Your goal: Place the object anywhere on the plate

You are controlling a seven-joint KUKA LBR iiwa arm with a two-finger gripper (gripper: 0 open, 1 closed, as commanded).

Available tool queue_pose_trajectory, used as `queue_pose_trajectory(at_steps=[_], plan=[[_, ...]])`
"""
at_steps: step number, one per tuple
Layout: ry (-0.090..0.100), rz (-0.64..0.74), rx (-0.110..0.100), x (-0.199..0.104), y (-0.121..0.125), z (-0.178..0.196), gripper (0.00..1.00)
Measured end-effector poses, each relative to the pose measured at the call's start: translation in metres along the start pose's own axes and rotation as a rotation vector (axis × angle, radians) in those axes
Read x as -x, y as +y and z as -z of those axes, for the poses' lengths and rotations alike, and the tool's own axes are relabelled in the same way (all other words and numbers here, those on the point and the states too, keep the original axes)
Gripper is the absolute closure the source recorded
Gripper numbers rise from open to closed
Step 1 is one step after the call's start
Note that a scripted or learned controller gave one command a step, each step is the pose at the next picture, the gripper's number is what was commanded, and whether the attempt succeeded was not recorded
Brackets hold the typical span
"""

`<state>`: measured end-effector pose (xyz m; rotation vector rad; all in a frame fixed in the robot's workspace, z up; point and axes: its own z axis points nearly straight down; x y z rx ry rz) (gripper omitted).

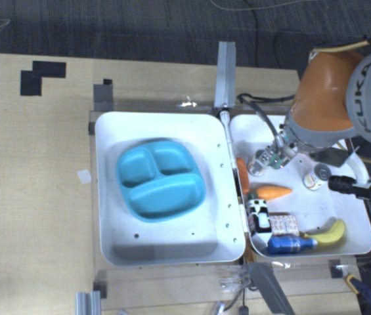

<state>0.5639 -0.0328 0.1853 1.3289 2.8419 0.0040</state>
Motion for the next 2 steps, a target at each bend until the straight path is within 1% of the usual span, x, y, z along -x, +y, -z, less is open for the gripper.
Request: queue_pose_trajectory(at_steps=[1,2], plan=[[-0.004,0.044,0.004,0.009,0.08,0.101,1.0],[0.0,0.181,0.0,-0.031,0.026,0.0,1.0]])
